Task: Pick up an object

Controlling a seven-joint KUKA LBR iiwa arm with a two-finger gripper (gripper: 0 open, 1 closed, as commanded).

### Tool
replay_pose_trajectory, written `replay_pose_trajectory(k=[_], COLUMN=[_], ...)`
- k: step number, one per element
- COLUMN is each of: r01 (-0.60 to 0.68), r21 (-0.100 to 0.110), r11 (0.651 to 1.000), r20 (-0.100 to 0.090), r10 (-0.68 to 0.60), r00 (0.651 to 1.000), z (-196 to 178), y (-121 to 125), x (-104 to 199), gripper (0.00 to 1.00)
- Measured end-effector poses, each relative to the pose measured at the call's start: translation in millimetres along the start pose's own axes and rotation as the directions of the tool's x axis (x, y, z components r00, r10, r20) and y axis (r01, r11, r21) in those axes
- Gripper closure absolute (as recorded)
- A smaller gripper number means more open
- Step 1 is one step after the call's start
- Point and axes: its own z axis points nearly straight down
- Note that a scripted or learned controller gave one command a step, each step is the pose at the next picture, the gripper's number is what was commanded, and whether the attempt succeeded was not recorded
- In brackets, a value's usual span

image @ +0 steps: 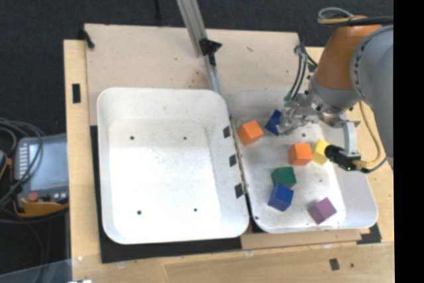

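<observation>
My gripper (289, 122) hangs low over the back of the right bin (363, 207), reaching in from the right. A dark blue cube (273, 122) lies right against its left side; I cannot see whether the cube is between the fingers. An orange cube (250, 132) sits just left of that. Further forward lie a second orange cube (300, 154), a yellow cube (320, 151), a green cube (284, 176), another blue cube (280, 197) and a purple cube (322, 209).
The left bin (106, 109) stands beside the right one, sharing a middle edge with black clips. A slanted aluminium post (189, 3) rises behind the bins. A screen unit (40, 166) and cables sit off the bench at left.
</observation>
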Motion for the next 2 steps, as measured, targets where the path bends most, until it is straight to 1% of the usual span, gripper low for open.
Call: replay_pose_trajectory(k=[1,2], r01=[0.008,0.007], r21=[-0.003,-0.005], r11=[1.000,1.000], r20=[0.000,0.001], r10=[-0.008,-0.007], r00=[1.000,1.000], z=[-46,-110], y=[7,6], x=[3,-4], gripper=[1.00,1.00])
